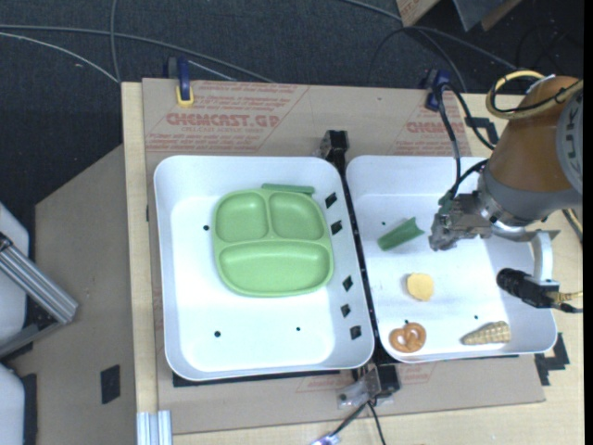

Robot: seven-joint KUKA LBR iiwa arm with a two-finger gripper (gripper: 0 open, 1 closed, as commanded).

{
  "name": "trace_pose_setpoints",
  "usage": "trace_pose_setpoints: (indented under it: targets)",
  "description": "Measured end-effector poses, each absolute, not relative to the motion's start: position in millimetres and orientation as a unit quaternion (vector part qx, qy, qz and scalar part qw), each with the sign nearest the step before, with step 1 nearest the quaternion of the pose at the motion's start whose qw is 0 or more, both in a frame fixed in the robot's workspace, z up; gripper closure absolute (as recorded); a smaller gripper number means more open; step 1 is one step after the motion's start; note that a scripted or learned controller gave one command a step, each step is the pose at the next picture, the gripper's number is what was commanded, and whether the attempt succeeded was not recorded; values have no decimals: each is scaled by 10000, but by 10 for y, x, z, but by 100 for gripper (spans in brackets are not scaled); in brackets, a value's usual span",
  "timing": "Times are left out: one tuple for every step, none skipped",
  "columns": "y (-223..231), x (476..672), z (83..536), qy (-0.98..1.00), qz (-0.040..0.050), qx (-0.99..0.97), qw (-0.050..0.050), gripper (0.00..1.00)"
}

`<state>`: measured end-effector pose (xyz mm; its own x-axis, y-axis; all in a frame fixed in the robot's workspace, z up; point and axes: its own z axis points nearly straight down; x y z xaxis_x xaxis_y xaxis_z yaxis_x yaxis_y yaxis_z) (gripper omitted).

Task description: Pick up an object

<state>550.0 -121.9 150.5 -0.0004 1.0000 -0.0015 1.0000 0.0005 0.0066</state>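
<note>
Risk: gripper (445, 231) sits just right of green wedge (400, 234), frame centre-right; descent here likely clips wedge end, skids it across right bin (389, 179). Arm (533, 156) enters from right edge, wrist bent down-left. Finger state: cannot tell. Yellow piece (421, 287), pretzel (408, 337), cone (487, 334) lie lower in the bin.

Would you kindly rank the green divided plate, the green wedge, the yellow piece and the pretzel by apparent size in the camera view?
1. green divided plate, by far the largest
2. green wedge
3. pretzel
4. yellow piece
The last three look close, so their order is unsure.
</note>
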Motion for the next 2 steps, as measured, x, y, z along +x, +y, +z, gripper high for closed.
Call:
trace_pose_setpoints:
  targets:
    - [-1214, 5518, 1940, 7074, 17, 7068, 23, 100]
    - [-1214, 5529, 2206, 7075, 13, 7068, 17, 100]
